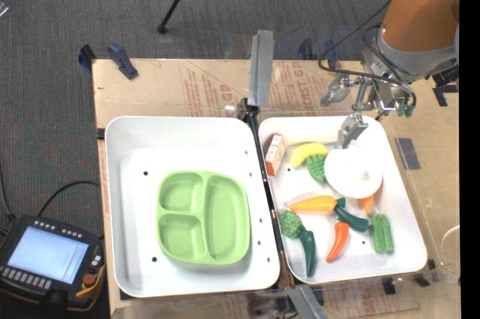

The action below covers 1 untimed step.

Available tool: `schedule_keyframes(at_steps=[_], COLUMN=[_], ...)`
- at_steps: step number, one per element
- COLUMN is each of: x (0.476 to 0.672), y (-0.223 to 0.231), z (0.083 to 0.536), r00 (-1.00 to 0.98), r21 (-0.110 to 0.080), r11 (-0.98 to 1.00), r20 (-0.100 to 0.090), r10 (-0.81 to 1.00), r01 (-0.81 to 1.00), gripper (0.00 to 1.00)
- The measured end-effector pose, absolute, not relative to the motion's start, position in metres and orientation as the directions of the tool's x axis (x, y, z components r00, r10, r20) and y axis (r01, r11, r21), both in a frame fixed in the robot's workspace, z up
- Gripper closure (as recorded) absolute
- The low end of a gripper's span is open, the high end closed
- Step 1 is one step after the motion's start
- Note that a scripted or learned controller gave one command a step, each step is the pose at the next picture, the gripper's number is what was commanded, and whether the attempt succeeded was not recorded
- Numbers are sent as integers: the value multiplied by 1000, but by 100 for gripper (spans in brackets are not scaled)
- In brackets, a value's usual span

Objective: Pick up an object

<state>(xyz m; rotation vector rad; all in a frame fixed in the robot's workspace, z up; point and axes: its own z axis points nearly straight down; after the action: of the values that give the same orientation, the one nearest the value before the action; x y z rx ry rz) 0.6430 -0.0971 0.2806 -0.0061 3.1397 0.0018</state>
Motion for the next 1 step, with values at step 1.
schedule_keyframes(at_steps=[1], x=[637], y=[-82], z=[101], r00=[-996], r21=[3], r11=[996], r20=[13], r10=[91], r01=[91], gripper=[0])
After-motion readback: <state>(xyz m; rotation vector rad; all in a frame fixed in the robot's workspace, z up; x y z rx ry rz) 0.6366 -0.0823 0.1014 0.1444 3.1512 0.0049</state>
